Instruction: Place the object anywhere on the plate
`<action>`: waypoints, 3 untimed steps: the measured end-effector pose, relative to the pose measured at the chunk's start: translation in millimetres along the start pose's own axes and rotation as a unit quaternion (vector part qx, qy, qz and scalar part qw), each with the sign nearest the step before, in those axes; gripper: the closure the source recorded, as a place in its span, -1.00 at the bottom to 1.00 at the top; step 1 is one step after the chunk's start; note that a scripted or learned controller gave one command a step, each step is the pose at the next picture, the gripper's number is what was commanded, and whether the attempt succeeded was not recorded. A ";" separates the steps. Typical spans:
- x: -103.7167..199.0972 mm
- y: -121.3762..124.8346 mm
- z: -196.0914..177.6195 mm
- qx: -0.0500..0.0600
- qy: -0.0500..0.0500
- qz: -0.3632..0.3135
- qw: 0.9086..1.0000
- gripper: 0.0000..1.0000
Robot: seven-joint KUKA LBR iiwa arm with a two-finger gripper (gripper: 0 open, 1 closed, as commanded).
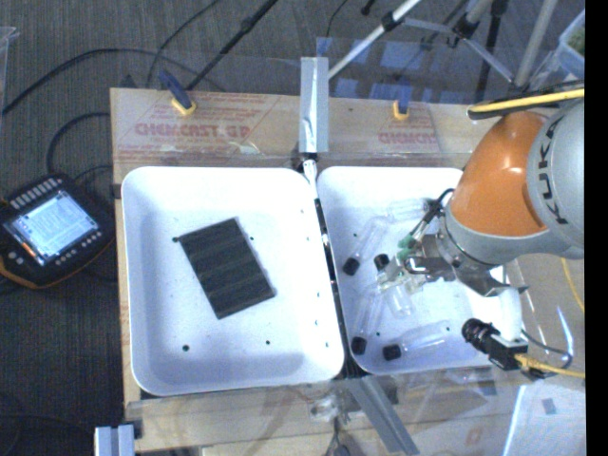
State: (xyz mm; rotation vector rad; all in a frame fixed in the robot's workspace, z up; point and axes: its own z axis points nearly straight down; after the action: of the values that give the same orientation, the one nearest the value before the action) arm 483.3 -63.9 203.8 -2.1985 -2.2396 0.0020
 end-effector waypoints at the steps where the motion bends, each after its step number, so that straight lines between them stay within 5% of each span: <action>1: 65.3 49.2 19.2 -0.002 -0.004 -0.050 0.999 1.00; 2: 160.0 29.5 21.2 0.001 -0.001 -0.140 0.990 1.00; 3: 203.7 88.2 -101.1 -0.001 -0.003 -0.242 0.970 1.00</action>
State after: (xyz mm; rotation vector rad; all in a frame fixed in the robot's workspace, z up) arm 568.1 141.3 304.8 -1.5947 -2.7085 0.0041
